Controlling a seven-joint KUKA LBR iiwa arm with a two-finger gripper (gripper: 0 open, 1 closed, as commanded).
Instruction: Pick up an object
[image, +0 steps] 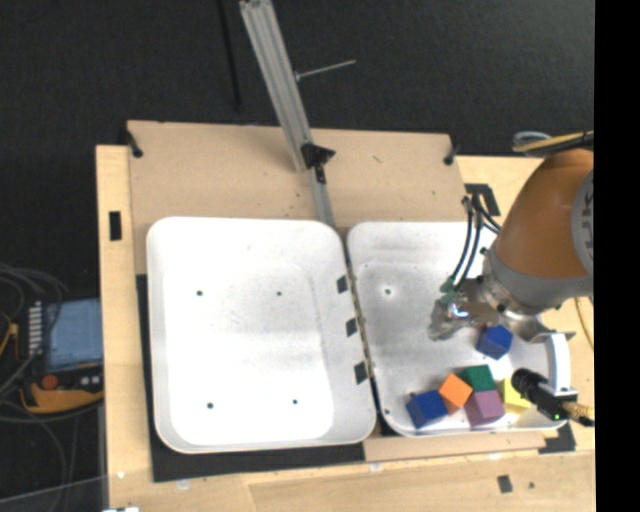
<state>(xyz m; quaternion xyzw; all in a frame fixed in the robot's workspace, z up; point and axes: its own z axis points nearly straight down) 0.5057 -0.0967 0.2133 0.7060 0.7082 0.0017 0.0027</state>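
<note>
Blocks are what there is to pick, six in all, every one in the right bin.

By size: the table (250, 170) carries two white bins side by side. The left bin (250, 330) shows a bare white floor with a few dark dots. The right bin (400, 300) holds all the blocks in its near right corner. One grey arm (545, 235) with an orange band reaches in from the right, and its jaws (447, 320) hang low over the right bin's floor, just left of one blue block (494, 342). Whether the jaws are spread or pressed together I cannot tell; the metal tips are a small bright blur, and no block is seen between them.

The count: two blue, one orange, one green, one purple, one yellow. The second blue block (426, 407) lies nearest the bin's front wall, touching the orange block (456, 390). The green block (480, 377) sits just behind the purple block (485, 406), and the yellow block (513, 397) is beside them to the right, partly hidden. All look like cubes, so no long axis shows; most sit turned cornerwise to the bin's walls.
</note>
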